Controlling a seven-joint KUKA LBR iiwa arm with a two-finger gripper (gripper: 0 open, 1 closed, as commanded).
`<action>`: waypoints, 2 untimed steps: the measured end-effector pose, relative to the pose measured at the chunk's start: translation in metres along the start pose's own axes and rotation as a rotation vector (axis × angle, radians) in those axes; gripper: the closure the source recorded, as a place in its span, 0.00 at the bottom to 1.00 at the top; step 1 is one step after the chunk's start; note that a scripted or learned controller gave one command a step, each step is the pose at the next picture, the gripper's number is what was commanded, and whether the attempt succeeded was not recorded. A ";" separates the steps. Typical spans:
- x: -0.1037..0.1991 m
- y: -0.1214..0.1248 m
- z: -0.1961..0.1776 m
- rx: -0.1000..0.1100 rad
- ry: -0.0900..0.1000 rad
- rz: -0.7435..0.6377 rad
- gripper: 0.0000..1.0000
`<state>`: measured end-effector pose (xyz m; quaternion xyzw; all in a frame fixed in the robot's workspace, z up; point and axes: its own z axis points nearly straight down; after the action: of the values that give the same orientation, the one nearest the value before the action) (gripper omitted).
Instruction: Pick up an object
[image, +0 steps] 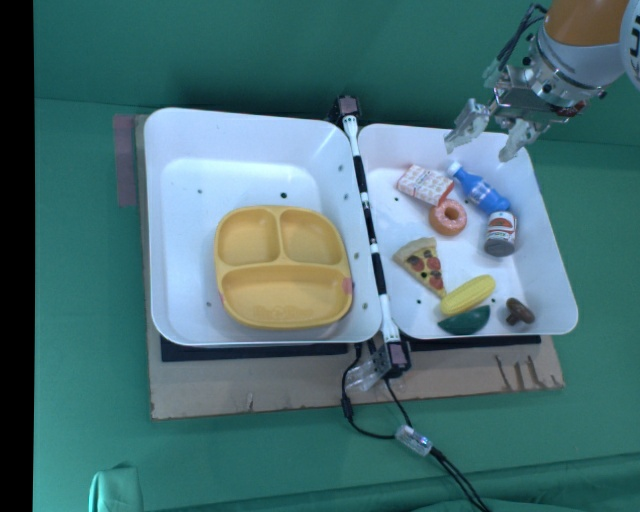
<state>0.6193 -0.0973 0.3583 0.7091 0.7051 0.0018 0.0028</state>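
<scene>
Green cloth is covering the bench, with two white bins (165, 200) sitting side by side mid-frame, the left one holding a yellow divided plate (282, 267). At upper right the gripper (492, 130) is hovering with fingers spread and nothing between them, above the right bin's far edge, where a blue bottle (478, 187), donut (448, 217), pizza slice (424, 264) and corn cob (468, 294) are lying.

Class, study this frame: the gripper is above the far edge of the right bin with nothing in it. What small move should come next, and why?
Probably lower the gripper toward the blue bottle, the nearest item. Its fingers are spread and hold nothing, above the right bin's far rim, and the bottle lies just below, close to the donut and can.
</scene>
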 end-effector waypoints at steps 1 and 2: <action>-0.022 0.007 0.118 0.002 -0.003 0.002 0.00; -0.004 0.081 0.170 0.010 -0.005 -0.003 0.00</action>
<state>0.7011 -0.1021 0.1891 0.7080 0.7062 -0.0036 0.0009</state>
